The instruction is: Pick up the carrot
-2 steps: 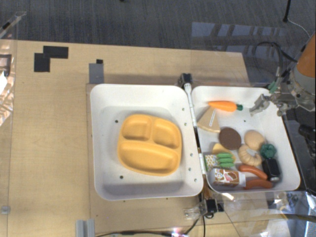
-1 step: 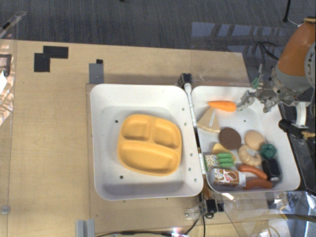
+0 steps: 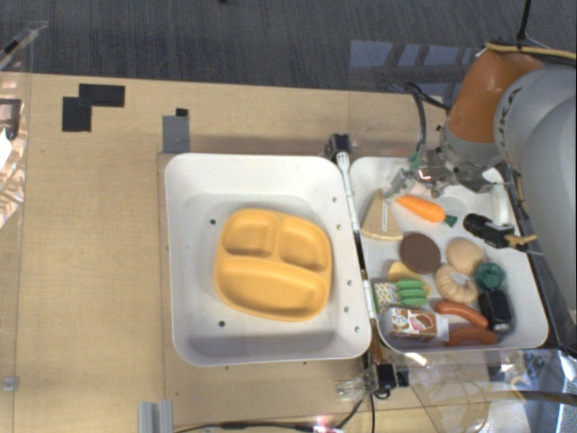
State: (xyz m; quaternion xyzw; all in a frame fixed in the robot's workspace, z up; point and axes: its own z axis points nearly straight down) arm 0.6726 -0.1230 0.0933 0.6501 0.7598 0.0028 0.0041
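The carrot (image 3: 421, 208), orange with a green tip at its right end, lies in the upper part of the right bin (image 3: 539, 318). My gripper (image 3: 420, 180) hovers just above and behind it, at the bin's far edge. Its two metal fingers (image 3: 399, 182) stand spread apart, open, with nothing between them. The carrot lies just in front of the fingertips; whether they touch it is unclear.
Around the carrot lie a yellow wedge (image 3: 380, 216), a brown disc (image 3: 420, 253), a beige bun (image 3: 464, 254), a green piece (image 3: 489, 273), sausages (image 3: 463, 314) and a small box (image 3: 410, 323). The left bin (image 3: 194, 242) holds a yellow sectioned plate (image 3: 273, 262).
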